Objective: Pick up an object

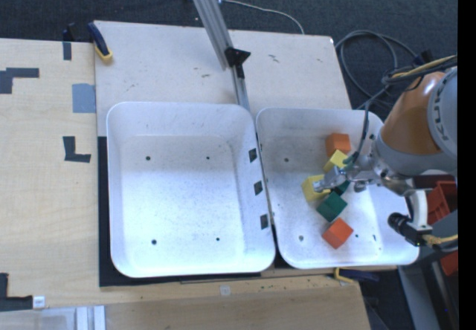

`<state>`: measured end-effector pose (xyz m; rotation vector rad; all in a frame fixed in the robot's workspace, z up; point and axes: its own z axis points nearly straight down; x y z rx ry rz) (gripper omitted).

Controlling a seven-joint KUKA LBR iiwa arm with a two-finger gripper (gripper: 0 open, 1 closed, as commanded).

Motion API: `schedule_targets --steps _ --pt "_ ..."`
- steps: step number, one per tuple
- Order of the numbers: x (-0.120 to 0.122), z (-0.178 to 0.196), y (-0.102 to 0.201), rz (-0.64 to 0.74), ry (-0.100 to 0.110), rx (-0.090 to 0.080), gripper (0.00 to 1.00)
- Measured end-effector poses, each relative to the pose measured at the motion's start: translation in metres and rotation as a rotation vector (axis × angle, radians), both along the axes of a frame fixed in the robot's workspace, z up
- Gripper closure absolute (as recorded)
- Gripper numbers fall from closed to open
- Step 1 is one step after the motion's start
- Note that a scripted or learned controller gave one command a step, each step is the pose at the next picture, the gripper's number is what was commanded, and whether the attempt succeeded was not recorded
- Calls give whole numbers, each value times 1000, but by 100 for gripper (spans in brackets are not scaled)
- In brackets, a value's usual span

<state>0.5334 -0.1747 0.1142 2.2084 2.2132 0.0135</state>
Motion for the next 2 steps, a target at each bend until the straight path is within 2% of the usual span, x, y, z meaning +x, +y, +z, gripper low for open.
schedule_targets --steps 1,2 --pt "-7 96 -26 -2 10 1 0" --pt "17 -22 -34 -1 18 6 0"
